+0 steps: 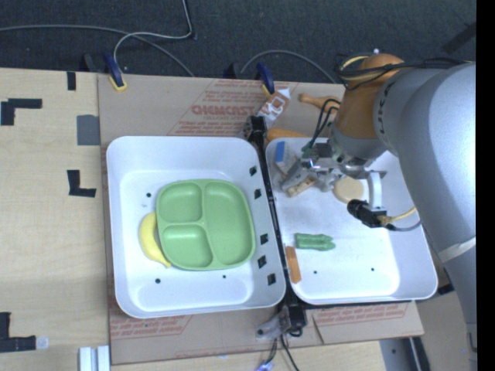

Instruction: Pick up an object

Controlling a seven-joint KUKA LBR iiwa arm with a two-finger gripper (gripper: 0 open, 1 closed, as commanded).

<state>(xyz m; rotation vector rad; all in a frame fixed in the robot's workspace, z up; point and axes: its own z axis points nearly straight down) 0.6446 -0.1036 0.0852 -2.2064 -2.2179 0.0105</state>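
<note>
While the arm [433, 153] reaches into the right bin [402, 280], I see the pincer [303, 178] low at its upper left corner among small clutter; I cannot tell its state. A green piece [313, 242] lies near, an orange stick [292, 263] by the left wall. The left bin [128, 207] holds a green tray [206, 224] over a banana [148, 239].

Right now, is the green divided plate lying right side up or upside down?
Right side up. The green plate lies flat in the left bin, and its three hollow sections face upward. A yellow thing sticks out from under its left edge.
</note>
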